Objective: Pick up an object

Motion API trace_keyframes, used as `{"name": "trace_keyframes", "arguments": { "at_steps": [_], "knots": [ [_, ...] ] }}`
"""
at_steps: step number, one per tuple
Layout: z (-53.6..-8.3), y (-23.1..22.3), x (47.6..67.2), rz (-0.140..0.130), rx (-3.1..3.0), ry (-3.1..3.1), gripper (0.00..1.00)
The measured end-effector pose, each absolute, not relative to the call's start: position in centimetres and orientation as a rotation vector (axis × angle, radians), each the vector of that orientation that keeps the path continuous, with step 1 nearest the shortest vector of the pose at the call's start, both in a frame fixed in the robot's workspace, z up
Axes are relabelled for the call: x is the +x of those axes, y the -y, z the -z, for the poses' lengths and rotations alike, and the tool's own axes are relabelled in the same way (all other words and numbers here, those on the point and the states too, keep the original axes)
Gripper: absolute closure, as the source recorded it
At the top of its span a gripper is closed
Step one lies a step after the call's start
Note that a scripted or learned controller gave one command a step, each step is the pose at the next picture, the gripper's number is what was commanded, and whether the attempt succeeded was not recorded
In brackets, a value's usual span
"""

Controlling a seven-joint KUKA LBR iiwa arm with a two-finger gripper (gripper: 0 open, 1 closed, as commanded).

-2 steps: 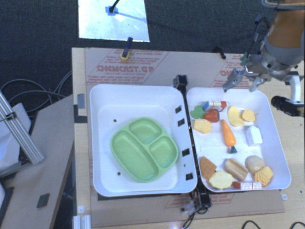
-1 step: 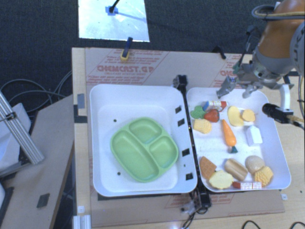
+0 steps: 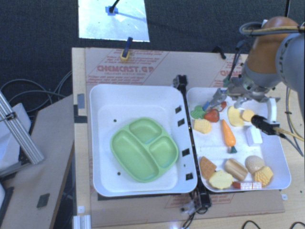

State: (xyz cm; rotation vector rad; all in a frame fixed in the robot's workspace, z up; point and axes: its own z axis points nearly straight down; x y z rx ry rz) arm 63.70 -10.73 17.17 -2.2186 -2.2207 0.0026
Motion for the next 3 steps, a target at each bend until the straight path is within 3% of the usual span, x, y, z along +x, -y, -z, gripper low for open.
{"name": "trace_keyframes", "arguments": {
  "at_steps": [2,3],
  "knots": [
    [-8.3,10.1,64.1,0.001,-2.219,2.224,0.00],
    [-9.7,10.2,64.2,0.005,-2.221,2.227,1.00]
  ]
}}
